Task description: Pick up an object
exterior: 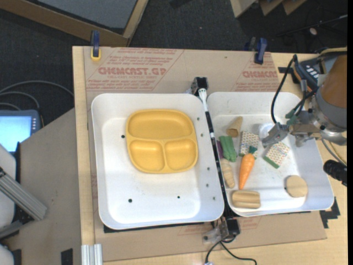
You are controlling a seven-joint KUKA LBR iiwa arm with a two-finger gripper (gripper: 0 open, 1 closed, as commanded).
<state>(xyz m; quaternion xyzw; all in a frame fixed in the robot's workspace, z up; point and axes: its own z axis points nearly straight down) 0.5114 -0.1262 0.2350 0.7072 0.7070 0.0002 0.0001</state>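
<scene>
My gripper (272, 136) hangs low over the middle of the right bin (314, 203), reaching in from the right. Just beneath and beside it lie two patterned packets, one (249, 143) to its left and one (275, 155) under its tip. An orange carrot (246, 169) lies a little left and nearer the front. A green piece (228, 148), a small tan cork-like piece (235, 127), a pale stick (228, 174), a bread-like roll (245, 199) and a round tan disc (296, 186) also lie in this bin. I see nothing held in the gripper.
The left bin (110, 164) holds a yellow divided plate (162, 139). A black cable (281, 95) loops from the arm over the right bin's back edge. Blue clamps (95, 44) (259, 47) sit at the board's far edge.
</scene>
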